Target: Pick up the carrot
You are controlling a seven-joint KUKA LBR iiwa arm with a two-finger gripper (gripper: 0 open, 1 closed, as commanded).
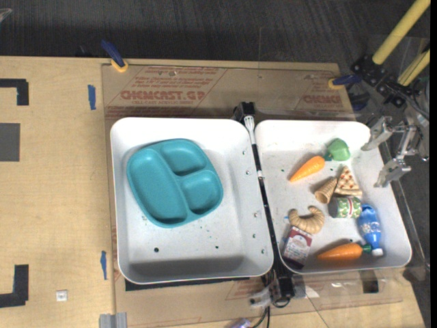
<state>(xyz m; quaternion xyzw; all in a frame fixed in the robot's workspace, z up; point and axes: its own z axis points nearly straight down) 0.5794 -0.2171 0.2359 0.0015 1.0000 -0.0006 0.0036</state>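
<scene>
An orange carrot (pixel 306 168) lies tilted in the upper middle of the right bin (pixel 273 149), its thick end toward a green leafy piece (pixel 337 149). A second orange carrot-like piece (pixel 339 252) lies along the bin's front edge. My gripper (pixel 384 156) hangs over the right rim of this bin, to the right of the carrot and well apart from it. Its fingers (pixel 388 175) stand open with nothing between them.
Below the carrot in the right bin lie a cone (pixel 326 190), a pizza slice (pixel 348 181), a green can (pixel 345 207), a blue bottle (pixel 369 228), a croissant (pixel 307 219) and a small carton (pixel 295 244). A teal divided plate (pixel 174 181) sits in the left bin (pixel 130 251).
</scene>
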